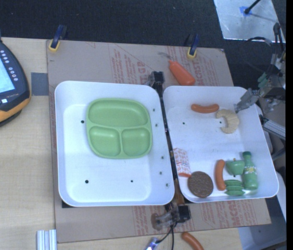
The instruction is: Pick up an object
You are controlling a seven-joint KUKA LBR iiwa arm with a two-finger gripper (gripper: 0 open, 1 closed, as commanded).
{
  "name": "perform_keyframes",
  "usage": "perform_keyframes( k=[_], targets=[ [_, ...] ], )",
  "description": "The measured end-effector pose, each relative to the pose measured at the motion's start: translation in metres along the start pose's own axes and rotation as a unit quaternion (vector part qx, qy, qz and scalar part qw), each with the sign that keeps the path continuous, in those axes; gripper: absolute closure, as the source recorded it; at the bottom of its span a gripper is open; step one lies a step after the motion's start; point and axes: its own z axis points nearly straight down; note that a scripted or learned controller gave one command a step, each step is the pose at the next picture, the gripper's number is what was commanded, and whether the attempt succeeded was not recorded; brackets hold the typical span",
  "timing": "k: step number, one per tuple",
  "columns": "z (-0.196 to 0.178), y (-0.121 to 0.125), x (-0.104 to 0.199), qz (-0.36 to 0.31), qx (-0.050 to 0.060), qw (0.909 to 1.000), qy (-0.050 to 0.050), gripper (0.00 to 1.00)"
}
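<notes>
Where the right bin (271,155) meets its near edge, a brown cookie (201,184), an orange sausage (219,174) and a green bottle (249,171) lie together. Red print on the cardboard (130,61) is unreadable. Farther back, the gripper (242,103) hovers just beside a pale banana piece (229,121); grip unclear.
</notes>
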Motion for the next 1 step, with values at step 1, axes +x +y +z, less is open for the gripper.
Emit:
perform_keyframes(
  k=[1],
  targets=[
    [0.1273,0.046,-0.0138,-0.001,0.002,1.0,0.0,0.0]
  ],
)
